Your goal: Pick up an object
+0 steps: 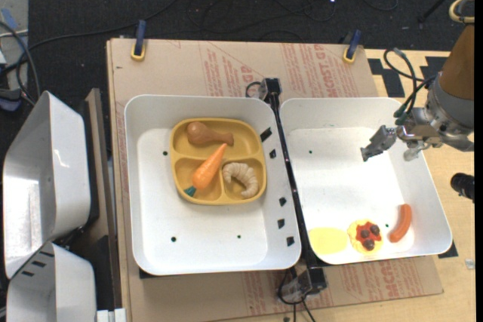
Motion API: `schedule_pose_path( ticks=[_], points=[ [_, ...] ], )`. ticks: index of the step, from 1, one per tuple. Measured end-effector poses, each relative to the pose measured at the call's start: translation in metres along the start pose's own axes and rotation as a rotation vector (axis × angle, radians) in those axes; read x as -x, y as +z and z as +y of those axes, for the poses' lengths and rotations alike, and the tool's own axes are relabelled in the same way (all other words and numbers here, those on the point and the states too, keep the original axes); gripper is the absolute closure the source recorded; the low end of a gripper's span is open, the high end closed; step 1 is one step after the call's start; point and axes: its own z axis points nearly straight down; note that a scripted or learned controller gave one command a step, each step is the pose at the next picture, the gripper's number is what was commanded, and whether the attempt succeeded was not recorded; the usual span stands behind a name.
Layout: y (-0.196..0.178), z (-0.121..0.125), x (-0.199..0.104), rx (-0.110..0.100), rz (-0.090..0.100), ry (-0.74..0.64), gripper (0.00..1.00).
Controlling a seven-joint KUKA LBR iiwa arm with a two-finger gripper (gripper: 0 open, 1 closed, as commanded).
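1. Candidate objects, right bin: three items lie along the near edge. A sausage rests tilted near the near right corner. A small tart with dark and red topping sits just beside it to the left. A flat yellow disc lies left of the tart, near the divider between the bins.
2. Candidate objects, left bin: a yellow divided plate holds a drumstick in the far compartment, a carrot lying across the rib between compartments, and a shrimp in the near right compartment.
3. Gripper: positioned over the far right part of the right bin, well apart from the three items at the near edge. Its fingers are spread, with nothing between them.
4. Arm: the wrist enters from the right, above the bin's right rim.
5. Task status: no object is grasped or lifted. All items rest in place.
6. Remaining steps, as judged: select a target, likely one in the right bin; position above it; descend; close; lift.
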Motion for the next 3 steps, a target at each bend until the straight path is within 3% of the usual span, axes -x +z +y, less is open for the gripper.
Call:
schedule_pose_path(
  ticks=[1,3],
  points=[
    [-0.006,0.002,-0.001,0.012,-0.002,-0.003,0.0],
    [0.083,0.012,-0.003,0.008,-0.001,-0.001,0.0]
  ],
)
